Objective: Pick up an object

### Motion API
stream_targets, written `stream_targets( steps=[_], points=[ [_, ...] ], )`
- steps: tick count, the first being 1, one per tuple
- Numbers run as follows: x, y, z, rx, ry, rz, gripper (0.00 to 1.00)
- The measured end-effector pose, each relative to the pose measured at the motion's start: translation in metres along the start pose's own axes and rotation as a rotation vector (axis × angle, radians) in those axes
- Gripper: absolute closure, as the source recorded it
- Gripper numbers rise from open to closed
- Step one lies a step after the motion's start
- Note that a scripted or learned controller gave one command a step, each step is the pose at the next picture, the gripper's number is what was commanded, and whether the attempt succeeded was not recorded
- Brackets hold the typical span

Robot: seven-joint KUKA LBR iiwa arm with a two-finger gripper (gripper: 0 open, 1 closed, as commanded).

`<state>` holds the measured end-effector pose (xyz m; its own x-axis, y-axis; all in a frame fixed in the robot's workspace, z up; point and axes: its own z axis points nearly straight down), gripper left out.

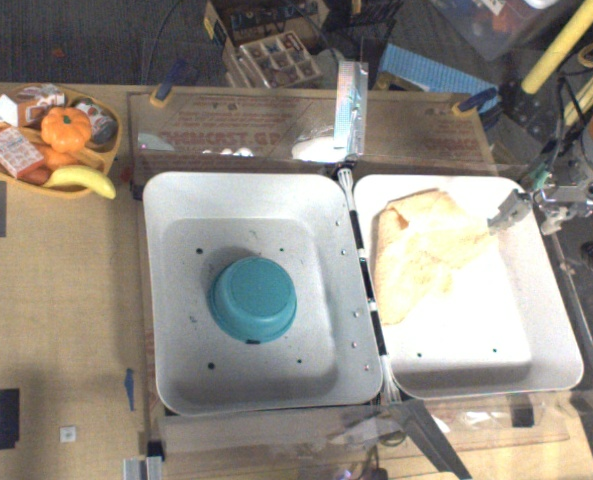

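Two shallow white bins sit side by side on the worktop (66, 298). In the left bin (176, 218) a teal bowl (254, 298) lies upside down, a little left of the middle of the bin floor, well apart from the walls. The right bin (536, 338) holds a pale yellow cloth (421, 253), spread flat and crumpled across its upper left part, one edge running close along the wall shared with the other bin. The end effector (511, 213) reaches in from the right, near the upper right rim of that bin, its tip just beside the cloth's right-hand corner; from here it is too small and blurred to say how far its fingers are apart, or whether it has hold of the cloth at all. Off at the far left of the worktop sits a basket of toy food (46, 143), with an orange pumpkin (66, 128) and a yellow banana (81, 180) in it.
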<state>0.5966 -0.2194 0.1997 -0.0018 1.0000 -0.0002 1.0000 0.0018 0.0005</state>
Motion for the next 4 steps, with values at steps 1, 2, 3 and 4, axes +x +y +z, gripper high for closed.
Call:
stream_targets(
  steps=[1, 2, 3, 4],
  points=[
    [0.06, 0.059, 0.076, -0.001, -0.002, 0.051, 0.0],
    [0.06, 0.059, 0.075, -0.002, -0.002, 0.051, 0.0],
    [0.055, -0.009, 0.11, -0.009, -0.001, -0.131, 0.0],
    [0.121, -0.007, 0.109, -0.011, -0.003, -0.427, 0.0]
  ],
)
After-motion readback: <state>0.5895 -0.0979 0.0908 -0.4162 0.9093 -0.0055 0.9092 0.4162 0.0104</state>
